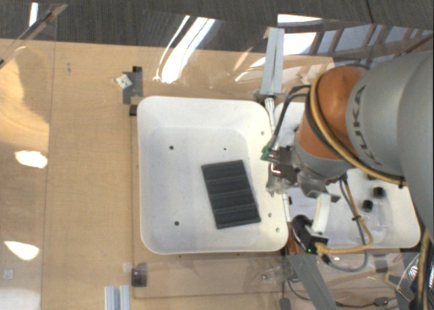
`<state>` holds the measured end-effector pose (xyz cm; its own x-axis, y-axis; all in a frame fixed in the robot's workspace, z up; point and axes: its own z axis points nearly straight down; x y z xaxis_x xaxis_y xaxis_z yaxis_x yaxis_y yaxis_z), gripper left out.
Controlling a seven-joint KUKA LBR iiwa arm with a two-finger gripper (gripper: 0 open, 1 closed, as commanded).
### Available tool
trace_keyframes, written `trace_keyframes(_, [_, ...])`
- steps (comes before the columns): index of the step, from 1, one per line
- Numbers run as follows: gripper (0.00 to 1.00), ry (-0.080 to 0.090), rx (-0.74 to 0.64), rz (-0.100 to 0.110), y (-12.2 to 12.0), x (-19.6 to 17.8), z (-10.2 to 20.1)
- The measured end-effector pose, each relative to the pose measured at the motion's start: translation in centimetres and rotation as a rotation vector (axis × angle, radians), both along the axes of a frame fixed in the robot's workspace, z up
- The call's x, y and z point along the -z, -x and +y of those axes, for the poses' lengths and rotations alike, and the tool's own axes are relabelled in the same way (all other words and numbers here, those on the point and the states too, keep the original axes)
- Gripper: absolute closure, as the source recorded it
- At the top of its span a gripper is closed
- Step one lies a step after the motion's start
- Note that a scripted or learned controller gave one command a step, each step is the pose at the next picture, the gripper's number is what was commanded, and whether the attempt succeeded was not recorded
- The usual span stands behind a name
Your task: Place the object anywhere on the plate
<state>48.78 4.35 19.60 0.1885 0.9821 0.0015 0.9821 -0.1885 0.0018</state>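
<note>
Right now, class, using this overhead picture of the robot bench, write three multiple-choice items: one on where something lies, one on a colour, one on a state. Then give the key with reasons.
1. Where does the dark ribbed slab lie?
A. On the floor of the left bin
B. On the bare wooden bench
C. On top of the arm

2. What colour is the band above the arm's wrist?
A. Blue
B. Orange
C. Green

3. How does the slab lie?
A. Standing on edge
B. Flat and slightly turned against the bin's sides
C. Leaning on the bin wall

Answers: 1 A, the white bin floor surrounds it; 2 B, the band above the grey wrist looks orange; 3 B, its full ribbed face shows, with its edges skewed to the bin's.
</note>
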Motion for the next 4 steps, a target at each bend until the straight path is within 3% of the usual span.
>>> trace_keyframes(1, [1.00,0.001,-0.050,-0.001,-8.1,1.2,4.7])
trace_keyframes(2, [1.00,0.000,-0.460,-0.002,-1.6,0.4,13.9])
trace_keyframes(3, [1.00,0.001,-0.823,-0.003,-6.6,1.3,18.5])
trace_keyframes(4, [1.00,-0.001,-0.808,-0.015,-0.3,10.4,15.7])
